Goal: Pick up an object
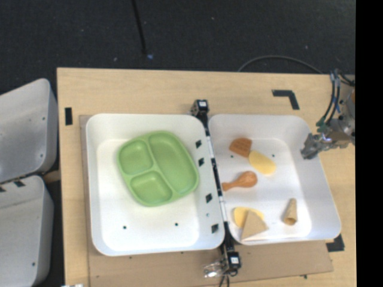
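Note:
The right bin [311,178] holds several toy food pieces: a brown piece [241,146], a yellow oval piece [263,163], a brown drumstick-like piece [241,181], a yellow and tan wedge [250,221] and a small tan cone [290,211]. My gripper [312,147] hangs at the bin's right rim, up and to the right of the yellow oval piece, with nothing seen between its fingers. Whether it is open or shut is not visible at this size.
The left bin [102,220] holds a green three-compartment plate [157,168]. A divider with black clips [210,178] runs between the two bins. A cable [269,58] loops across the bench behind the right bin. White panels [24,130] stand at the far left.

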Motion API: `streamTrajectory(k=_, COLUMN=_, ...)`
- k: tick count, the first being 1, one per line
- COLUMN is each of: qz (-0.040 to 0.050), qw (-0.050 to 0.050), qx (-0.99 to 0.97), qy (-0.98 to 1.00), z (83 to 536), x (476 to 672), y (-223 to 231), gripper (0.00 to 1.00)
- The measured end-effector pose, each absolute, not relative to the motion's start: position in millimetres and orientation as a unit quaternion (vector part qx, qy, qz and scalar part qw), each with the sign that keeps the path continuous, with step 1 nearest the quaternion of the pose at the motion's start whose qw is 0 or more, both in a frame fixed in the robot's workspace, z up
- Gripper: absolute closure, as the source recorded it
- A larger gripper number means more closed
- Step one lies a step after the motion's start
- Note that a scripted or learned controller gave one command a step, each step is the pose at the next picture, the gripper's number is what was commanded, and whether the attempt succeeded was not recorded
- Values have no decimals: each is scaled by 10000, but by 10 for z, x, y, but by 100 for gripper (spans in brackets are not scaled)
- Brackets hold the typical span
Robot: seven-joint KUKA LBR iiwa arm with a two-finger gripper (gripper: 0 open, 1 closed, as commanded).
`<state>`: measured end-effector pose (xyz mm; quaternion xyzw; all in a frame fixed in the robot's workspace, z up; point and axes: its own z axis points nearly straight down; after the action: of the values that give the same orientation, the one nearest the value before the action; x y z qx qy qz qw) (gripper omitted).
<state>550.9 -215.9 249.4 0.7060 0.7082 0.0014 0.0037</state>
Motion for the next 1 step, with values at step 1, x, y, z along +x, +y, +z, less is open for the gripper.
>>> streamTrajectory(k=1, qz=14, qw=34, qx=7058, qy=7084, z=2964, x=5521, y=-2172, gripper=100)
